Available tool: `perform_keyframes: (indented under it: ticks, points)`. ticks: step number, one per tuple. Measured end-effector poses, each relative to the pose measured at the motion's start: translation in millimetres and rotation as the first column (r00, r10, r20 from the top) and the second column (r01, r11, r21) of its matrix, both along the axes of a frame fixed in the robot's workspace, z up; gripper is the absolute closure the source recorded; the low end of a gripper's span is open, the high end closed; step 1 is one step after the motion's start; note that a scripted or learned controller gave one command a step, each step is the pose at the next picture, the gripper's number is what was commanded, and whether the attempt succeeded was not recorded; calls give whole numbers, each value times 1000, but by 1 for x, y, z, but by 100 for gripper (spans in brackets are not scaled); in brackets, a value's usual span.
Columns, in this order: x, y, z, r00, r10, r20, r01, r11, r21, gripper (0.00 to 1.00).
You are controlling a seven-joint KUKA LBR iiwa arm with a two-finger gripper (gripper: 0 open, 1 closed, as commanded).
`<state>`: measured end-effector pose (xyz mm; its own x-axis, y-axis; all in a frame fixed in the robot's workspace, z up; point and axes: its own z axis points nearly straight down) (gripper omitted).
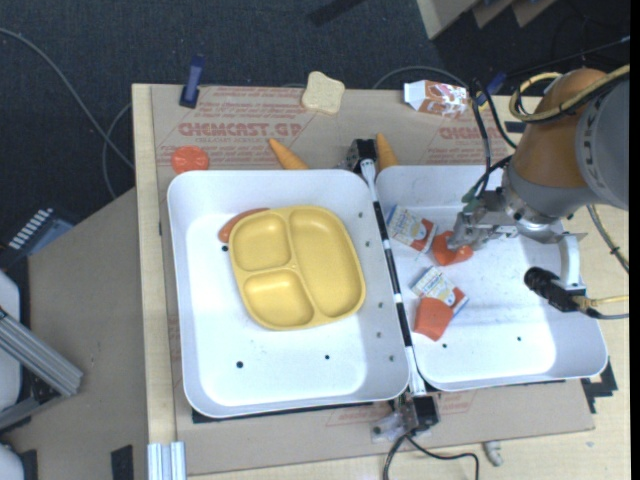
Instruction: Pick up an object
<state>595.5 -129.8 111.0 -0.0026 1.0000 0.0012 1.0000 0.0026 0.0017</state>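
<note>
The gripper (462, 236) is low inside the right bin (560, 353), in its far left part, and its tip is directly over a small orange-red object (452, 253); they seem to touch, but whether the gripper grasps the object I cannot tell, because the wrist covers that place. Just beside this object, toward the bin's far left corner, lies a small white packet with red print (405, 227). Nearer to the front, along the left wall of the same bin, there is another white and red packet (438, 286), and touching it on the front side is an orange-red block (432, 319). The left bin (280, 383) carries a yellow plate with three compartments (295, 265), a little tilted, near the bin's middle; a red piece (228, 230) looks out from under the plate's far left edge. On the bench behind the bins lie a carrot-like orange stick (286, 155), a slice of bread toy (323, 92), an orange round cap (189, 158) near the far left corner, a blue clip (191, 80) at the far edge, and a small milk carton (437, 96) behind the right bin.
</note>
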Motion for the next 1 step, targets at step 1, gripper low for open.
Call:
perform_keyframes:
  ticks: [1]
  points:
    - [-14, 92, 74, 1000, 0, 1, 0, 1000, 0, 100]
